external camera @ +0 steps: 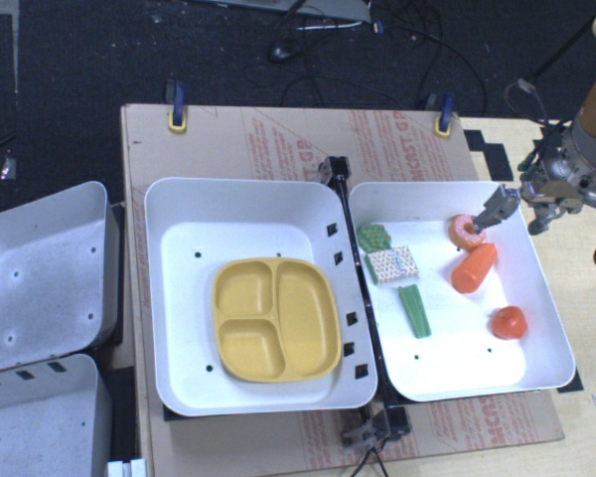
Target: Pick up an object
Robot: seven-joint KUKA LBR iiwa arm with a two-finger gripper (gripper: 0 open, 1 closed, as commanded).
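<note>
**Hand at the donut, carrot just below it**

Your hand sits over the upper right corner of the right bin, reaching in from the 3 o'clock side. Its two dark fingers are spread apart with nothing between them; one finger tip reaches down to the pink donut, touching or almost touching its rim, but you cannot call that a grip.

The relation that matters: the donut lies at about 8 o'clock from the hand, right beside the nearer finger. It is a ring, so it has no long axis, and any approach angle would suit it equally well.

Just below the donut, at 6 o'clock from it, lies the orange carrot. Its long axis runs from 1 o'clock to 7 o'clock, the fatter end at 7. If you go for this one instead, I judge you would want the fingers to close across that axis, from 10 to 4.

Further off in the same bin you have the red tomato at 6 o'clock from the hand, the green stick pointing roughly 11 to 5, the checked block and the green leafy piece near the divider. The yellow tray rests in the left bin, well apart.
</note>
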